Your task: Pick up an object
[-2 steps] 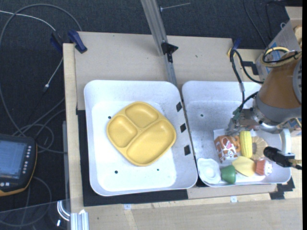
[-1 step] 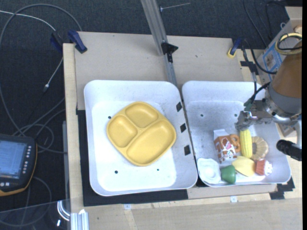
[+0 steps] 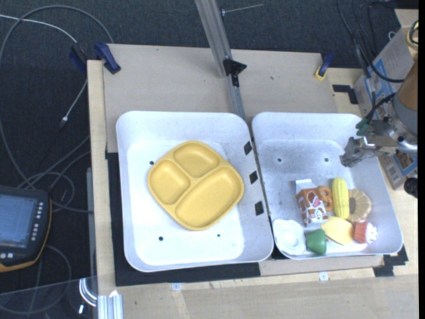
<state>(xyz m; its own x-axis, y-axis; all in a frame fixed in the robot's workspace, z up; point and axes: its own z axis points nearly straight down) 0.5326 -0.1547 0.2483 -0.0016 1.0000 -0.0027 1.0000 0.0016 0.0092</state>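
gripper (image 3: 353,153) hung above the right bin's (image 3: 292,128) far wall, holding nothing you could see; its grip state was unclear. the corn (image 3: 340,198) lay untouched nearer, so nothing was picked yet

My single fixed camera looks down at a slant from above the worktop (image 3: 172,78), far enough to frame the left bin (image 3: 133,198) and right bin (image 3: 292,131) whole, arm (image 3: 405,105) entering from its right.

Toy food (image 3: 332,214) crowds the right bin's (image 3: 292,128) near corner; its far half lies open for passage.
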